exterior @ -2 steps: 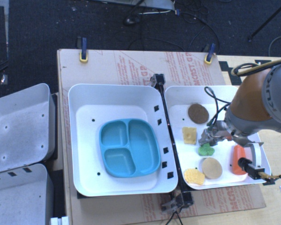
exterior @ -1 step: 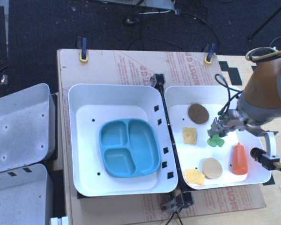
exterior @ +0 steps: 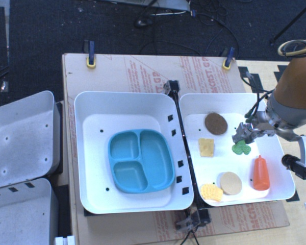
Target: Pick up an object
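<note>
The right bin (exterior: pixel 275 188) holds a brown round patty (exterior: pixel 215 123), a yellow square piece (exterior: pixel 206 147), a green leafy piece (exterior: pixel 240 148), an orange bottle (exterior: pixel 260 173), a tan round bun (exterior: pixel 230 182) and a yellow crinkled piece (exterior: pixel 211 191). My gripper (exterior: pixel 243 135) reaches in from the right and sits just above the green piece, touching or nearly touching its top. The dark fingers point left and down, and the green piece shows below them, not clearly between them.
The left bin (exterior: pixel 92 111) carries a blue three-compartment tray (exterior: pixel 141 160). A black divider clip strip (exterior: pixel 181 147) runs between the bins. Spare white bins (exterior: pixel 20 137) lie off the bench at the left. Yellow clamps (exterior: pixel 91 61) hold the board's far edge.
</note>
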### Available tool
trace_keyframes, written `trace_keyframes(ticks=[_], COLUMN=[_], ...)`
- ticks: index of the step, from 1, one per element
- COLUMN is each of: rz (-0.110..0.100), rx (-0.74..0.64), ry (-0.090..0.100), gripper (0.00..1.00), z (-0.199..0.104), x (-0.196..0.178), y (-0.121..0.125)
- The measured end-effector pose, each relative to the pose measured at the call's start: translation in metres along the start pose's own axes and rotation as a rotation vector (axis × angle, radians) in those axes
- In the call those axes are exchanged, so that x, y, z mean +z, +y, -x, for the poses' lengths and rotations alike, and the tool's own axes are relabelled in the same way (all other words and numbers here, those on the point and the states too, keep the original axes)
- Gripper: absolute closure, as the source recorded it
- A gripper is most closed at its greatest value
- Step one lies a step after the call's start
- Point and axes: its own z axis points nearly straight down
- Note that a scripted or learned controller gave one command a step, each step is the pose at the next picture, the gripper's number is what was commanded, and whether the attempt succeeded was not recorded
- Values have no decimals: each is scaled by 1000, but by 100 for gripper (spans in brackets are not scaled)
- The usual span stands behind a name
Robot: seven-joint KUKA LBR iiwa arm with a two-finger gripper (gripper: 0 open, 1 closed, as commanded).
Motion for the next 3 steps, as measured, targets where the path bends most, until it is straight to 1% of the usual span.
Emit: trace_keyframes(ticks=[1, 2, 3], rz=[0, -6, -4], rx=[0, -6, -6], ry=[0, 3, 3], gripper=[100, 100, 100], z=[0, -58, -107], x=[-36, -27, -34], y=[1, -7, -2])
